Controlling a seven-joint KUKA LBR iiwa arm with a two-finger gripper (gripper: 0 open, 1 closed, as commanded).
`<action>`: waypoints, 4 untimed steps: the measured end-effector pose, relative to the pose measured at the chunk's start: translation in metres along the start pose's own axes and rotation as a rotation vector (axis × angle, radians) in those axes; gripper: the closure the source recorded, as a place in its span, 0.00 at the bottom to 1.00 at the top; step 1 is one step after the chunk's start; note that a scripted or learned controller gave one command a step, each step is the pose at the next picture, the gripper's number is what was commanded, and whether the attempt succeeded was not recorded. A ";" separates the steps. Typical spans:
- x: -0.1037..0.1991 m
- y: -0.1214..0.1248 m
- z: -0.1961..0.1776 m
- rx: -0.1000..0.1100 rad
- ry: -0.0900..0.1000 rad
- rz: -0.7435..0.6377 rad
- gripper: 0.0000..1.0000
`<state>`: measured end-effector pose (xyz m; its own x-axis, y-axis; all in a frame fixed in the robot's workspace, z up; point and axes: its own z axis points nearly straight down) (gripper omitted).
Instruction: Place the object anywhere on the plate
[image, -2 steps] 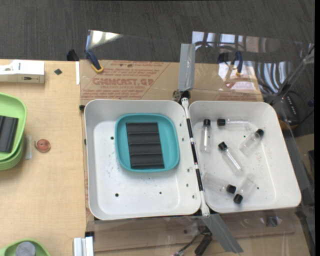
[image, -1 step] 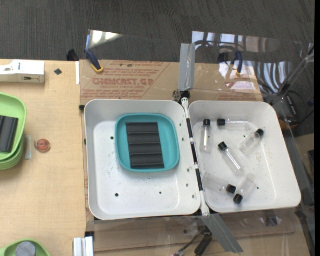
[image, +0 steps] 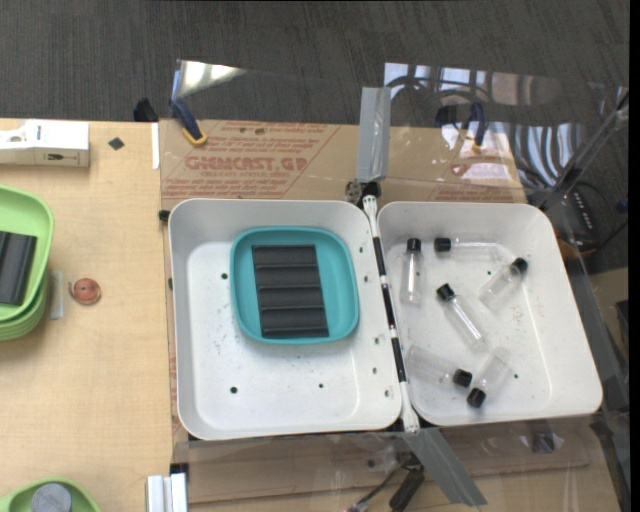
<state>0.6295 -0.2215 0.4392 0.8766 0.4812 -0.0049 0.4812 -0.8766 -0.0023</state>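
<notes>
Jaws: cannot tell. Pick a lone tube (image: 458, 311) in right bin (image: 560, 395), grip mid-body, carry to teal plate (image: 344, 290).

Left bin (image: 200, 330): teal plate (image: 345, 290) fills the far-centre, open floor near and left. Right bin (image: 560, 300): capped vials (image: 458, 312) scattered across it, small gaps between, right edge freer.

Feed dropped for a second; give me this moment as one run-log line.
teal plate: left bin, holds dark ridged insert | clear black-capped vials: scattered loose in right bin | placement: not yet done
</notes>
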 end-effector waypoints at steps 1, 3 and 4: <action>0.003 0.002 -0.001 0.000 0.001 0.122 0.00; 0.018 0.009 -0.001 0.000 0.002 0.296 0.00; 0.021 0.011 -0.001 -0.001 0.002 0.296 0.00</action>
<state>0.6527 -0.2211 0.4403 0.9789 0.2042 -0.0035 0.2042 -0.9789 -0.0004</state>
